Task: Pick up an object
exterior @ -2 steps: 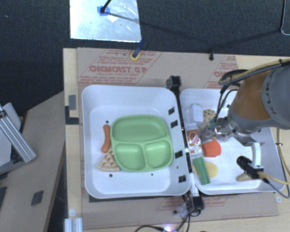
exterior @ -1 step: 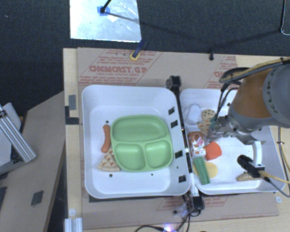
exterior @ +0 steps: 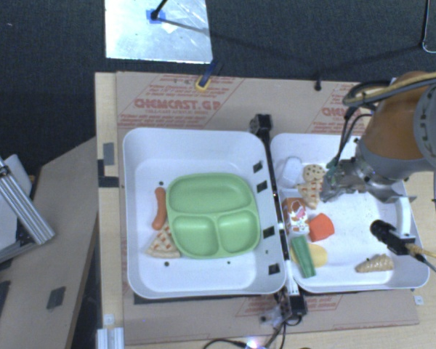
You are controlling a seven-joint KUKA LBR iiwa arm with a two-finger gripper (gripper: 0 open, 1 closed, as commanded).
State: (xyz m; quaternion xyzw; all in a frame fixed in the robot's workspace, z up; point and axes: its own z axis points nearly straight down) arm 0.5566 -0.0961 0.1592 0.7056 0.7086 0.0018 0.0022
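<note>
- Two shallow white bins are set side by side on the bench: the left bin (exterior: 142, 217) and the right bin (exterior: 414, 267).
- The left bin is taken up mostly by a green divided plate (exterior: 212, 215), with a sausage (exterior: 160, 206) and a pizza slice (exterior: 163, 246) just beside its left edge.
- The arm (exterior: 407, 133) is reached in from the right, over the far part of the right bin.
- The gripper (exterior: 333, 184) is lowered just beside a cookie (exterior: 313, 173) and a waffle-like piece (exterior: 309, 192); whether it is wide or narrow cannot be told, and nothing is seen held.
- The approach step is judged to be in hand, the cookie being the likely target.
- A closing on the piece and a straight lift are called for next.
- Nearer lie an orange block (exterior: 320, 227), a green stick (exterior: 302, 256) and a croissant (exterior: 373, 265).
</note>
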